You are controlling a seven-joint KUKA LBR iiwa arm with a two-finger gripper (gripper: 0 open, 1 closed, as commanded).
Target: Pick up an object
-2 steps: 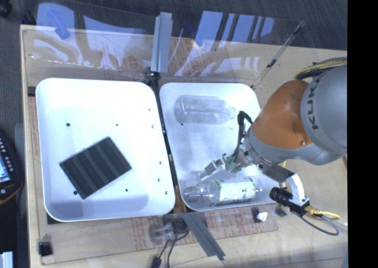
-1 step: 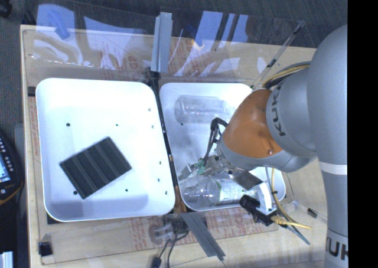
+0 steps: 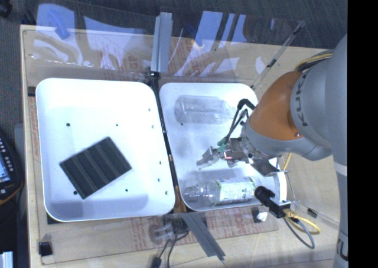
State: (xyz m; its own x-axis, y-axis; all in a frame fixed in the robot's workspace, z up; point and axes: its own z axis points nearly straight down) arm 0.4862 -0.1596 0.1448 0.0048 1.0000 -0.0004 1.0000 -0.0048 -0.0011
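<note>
The grey arm [image 3: 295, 113] reaches in from the right edge of the bench [image 3: 319, 196]. Its bulk covers the right bin's right edge and near right corner. The end effector [image 3: 208, 157] hangs over the middle of the right bin [image 3: 183, 143], between two bottles and apart from both. It is small, metallic and blurred against the white floor, so I cannot tell whether it is open or closed, nor whether it touches the bin floor. A clear bottle [image 3: 202, 110] lies on its side along the right bin's far edge. It is so transparent that its outline fades into the white and its ends are hard to trace. A labelled bottle [image 3: 227, 192], clear with a pale green and white wrap, lies on its side along the near edge of the same bin. Its left end is near the bin's near left corner, and where its right end stops is hard to make out beside the wrist. In the left bin [image 3: 88, 113], a dark ribbed panel [image 3: 95, 167] lies flat and at a slant toward the near left corner, well apart from the end effector.
</note>
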